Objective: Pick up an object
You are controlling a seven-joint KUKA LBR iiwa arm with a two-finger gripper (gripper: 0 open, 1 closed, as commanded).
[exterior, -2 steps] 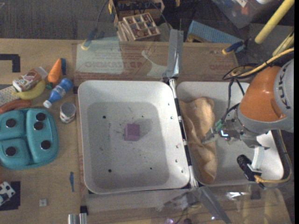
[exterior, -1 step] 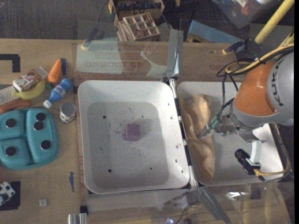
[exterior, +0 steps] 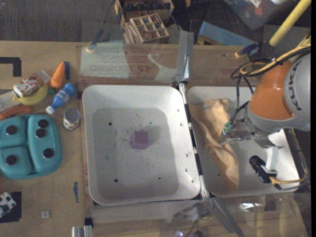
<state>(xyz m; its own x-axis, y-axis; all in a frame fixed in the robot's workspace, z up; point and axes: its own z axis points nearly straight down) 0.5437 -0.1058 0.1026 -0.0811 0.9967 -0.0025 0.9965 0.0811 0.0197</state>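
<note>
The claw point(exterior: 232, 132) is seen low in the right bin point(exterior: 291, 169), right at the edge of a tan cloth point(exterior: 217, 137); how it is set cannot be told. A small purple block point(exterior: 139, 139) is seen well apart in the left bin point(exterior: 98, 107). The cloth should be pinched at a raised fold and lifted slowly.

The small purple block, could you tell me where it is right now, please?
The purple block lies alone near the middle of the left bin, well apart from the tan cloth in the right bin.
</note>
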